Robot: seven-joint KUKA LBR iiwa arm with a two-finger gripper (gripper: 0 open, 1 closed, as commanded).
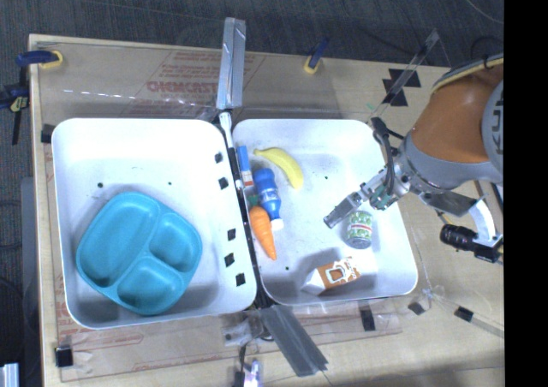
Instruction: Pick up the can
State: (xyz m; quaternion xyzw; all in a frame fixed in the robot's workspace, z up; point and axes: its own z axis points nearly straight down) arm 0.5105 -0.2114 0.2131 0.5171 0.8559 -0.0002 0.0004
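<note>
Camera view: can (360, 229) stands in right bin (390, 278), toward its right wall, near an orange carton (339, 275). Pincer (353, 207) sits just above and left of the can, one dark finger (340, 211) jutting left; open or shut, cannot tell. Nothing seen held. Judged step: approach, grasp not yet made. Next move would need the pincer centred over the can, then lowered around it.

Robot lab: clamped bench (128, 68), 2 white bins (64, 205).
</note>
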